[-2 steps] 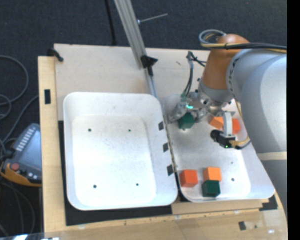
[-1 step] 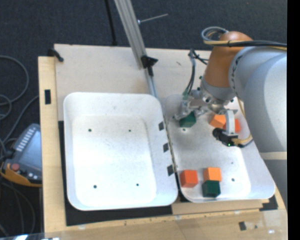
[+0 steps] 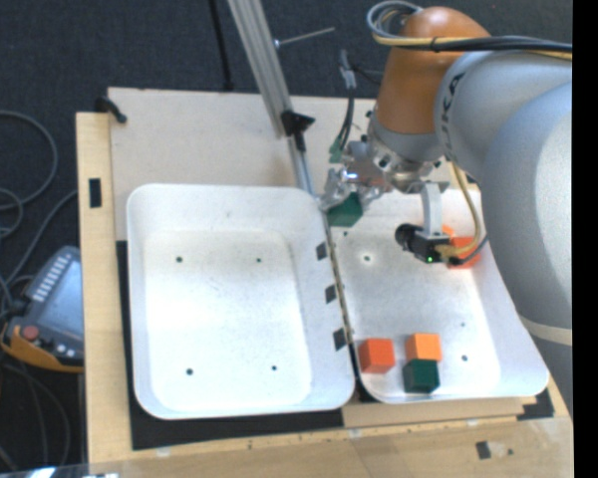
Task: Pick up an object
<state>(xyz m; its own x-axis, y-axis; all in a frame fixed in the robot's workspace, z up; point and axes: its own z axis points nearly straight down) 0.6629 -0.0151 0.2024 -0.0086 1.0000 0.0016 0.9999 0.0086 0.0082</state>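
Note:
My gripper (image 3: pixel 341 199) hangs over the far left corner of the right bin (image 3: pixel 498 327), under the orange wrist band. A small green block (image 3: pixel 349 211) sits between its fingertips, and the fingers look shut on it. The block overlaps the bin's rim, next to the divider between the bins. Near the right bin's front edge lie an orange block (image 3: pixel 379 355), a second orange block (image 3: pixel 426 346) and a dark green block (image 3: pixel 421 375). Another orange piece (image 3: pixel 464 246) lies at the bin's far right, partly hidden by a black part of the arm.
The left bin (image 3: pixel 229 297) lies beside the right one. A slanted metal post (image 3: pixel 264 63) rises behind the bins and ends close to the gripper. The grey arm body covers the right bin's right side. Cables and a pendant lie off the bench's left.

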